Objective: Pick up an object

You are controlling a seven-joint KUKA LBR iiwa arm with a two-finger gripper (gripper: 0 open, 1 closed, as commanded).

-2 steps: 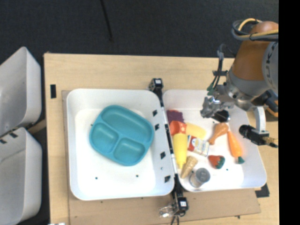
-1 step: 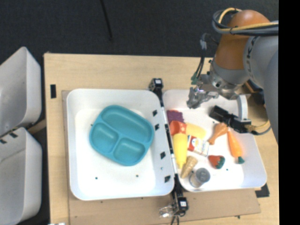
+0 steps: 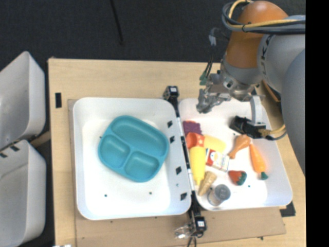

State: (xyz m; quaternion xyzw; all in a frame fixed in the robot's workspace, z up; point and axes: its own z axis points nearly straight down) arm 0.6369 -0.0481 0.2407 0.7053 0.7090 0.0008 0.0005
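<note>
no legible text, small packet (image 3: 218, 160) label too blurred to read

Even bright light, slight blur, soft shadows.

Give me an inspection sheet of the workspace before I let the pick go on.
Surface: wooden bench bearing left bin and right bin.
Job's things: carrot, yellow toy, cone, strawberry, grey disc, all in right bin.
Clutter: blue divided plate in left bin.
Grippers: pincer over right bin's far left corner, nothing seen between it.
Cables: loops at wrist.
Surroundings: white blocks at left.
</note>
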